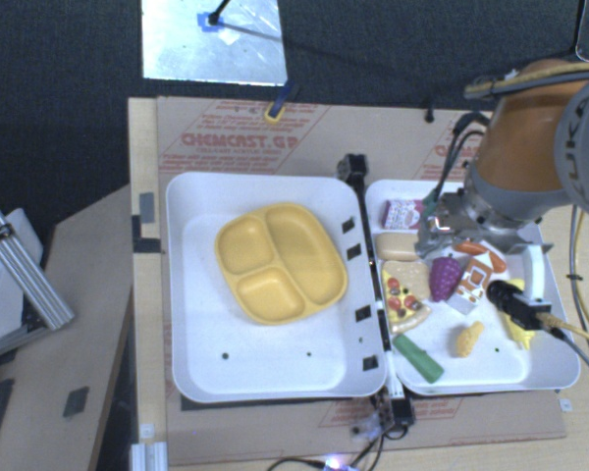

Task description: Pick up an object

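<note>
Both bins white: left bin (191, 292) holds a plain yellow three-compartment plate (280, 261). Right bin (550, 361): purple grape bunch (445, 277) just below the gripper (438, 232), purple-and-white carton (402, 214) to its left, red/yellow speckled pizza slice (403, 297), green stick (417, 357), yellow corn (467, 339) further below. Arm (540, 135) grey with orange band; bench (236, 135) tan cardboard, red lettering.
</note>
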You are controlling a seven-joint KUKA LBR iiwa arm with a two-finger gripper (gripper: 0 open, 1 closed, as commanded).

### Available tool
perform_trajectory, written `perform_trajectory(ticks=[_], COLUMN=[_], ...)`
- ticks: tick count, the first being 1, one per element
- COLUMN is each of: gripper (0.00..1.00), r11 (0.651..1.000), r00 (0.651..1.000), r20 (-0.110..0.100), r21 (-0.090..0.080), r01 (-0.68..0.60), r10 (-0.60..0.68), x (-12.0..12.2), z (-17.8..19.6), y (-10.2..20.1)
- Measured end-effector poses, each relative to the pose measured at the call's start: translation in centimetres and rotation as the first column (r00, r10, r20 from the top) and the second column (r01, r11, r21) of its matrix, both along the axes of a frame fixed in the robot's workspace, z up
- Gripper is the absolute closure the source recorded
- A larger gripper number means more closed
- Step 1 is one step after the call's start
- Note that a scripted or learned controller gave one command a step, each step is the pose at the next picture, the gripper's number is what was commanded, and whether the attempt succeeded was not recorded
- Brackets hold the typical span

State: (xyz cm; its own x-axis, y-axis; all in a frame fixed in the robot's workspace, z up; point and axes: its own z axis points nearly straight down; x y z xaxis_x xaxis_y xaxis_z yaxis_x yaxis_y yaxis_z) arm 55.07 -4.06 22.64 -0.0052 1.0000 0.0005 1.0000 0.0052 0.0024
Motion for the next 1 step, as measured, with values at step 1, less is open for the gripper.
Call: perform_trajectory(ticks=[1], gripper=[1.00], r11=[1.000], r00=[1.000], r20=[-0.002], r21=[-0.001], r01=[0.005], r10=[-0.005], x=[0.03], z=[-1.13], y=[-1.45])
